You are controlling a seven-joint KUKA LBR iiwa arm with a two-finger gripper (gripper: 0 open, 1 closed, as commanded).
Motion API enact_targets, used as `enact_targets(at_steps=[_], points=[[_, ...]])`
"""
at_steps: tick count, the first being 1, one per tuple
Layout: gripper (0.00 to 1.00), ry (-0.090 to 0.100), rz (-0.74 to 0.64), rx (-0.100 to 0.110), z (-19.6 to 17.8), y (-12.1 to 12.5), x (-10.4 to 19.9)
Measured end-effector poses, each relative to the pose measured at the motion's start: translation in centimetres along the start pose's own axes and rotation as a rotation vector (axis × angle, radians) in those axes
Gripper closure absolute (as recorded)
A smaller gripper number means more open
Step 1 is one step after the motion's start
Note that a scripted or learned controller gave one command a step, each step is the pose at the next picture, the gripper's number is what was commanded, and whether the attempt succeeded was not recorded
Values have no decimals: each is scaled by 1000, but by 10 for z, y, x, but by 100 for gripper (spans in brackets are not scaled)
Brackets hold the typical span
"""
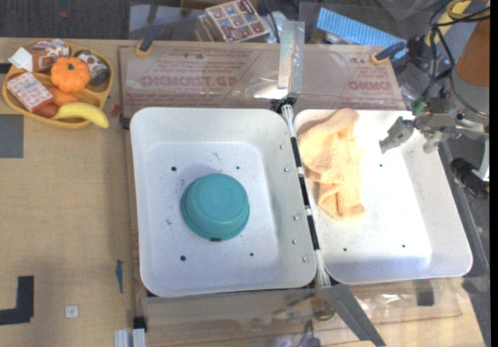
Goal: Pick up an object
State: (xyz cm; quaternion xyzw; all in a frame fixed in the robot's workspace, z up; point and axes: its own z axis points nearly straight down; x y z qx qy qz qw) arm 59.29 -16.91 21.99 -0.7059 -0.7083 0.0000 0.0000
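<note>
A teal bowl (215, 206) lies upside down in the middle of the left bin (156, 135). A crumpled pale orange cloth (334, 162) rests along the left side of the right bin (405, 221), close to the divider. My gripper (412, 137) hangs over the upper right part of the right bin, to the right of the cloth and apart from it. Its fingers (394, 136) are spread open, and nothing is between them.
A yellow dish (23, 108) of toy food, with a small pumpkin and a banana, sits on the bench at the far left. Clear plastic panels (202, 77) stand behind both bins. Boxes and cables crowd the back edge.
</note>
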Motion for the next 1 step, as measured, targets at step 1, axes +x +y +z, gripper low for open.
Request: enact_targets(at_steps=[1], points=[[100,-1,-1,-3,-11,1,0]])
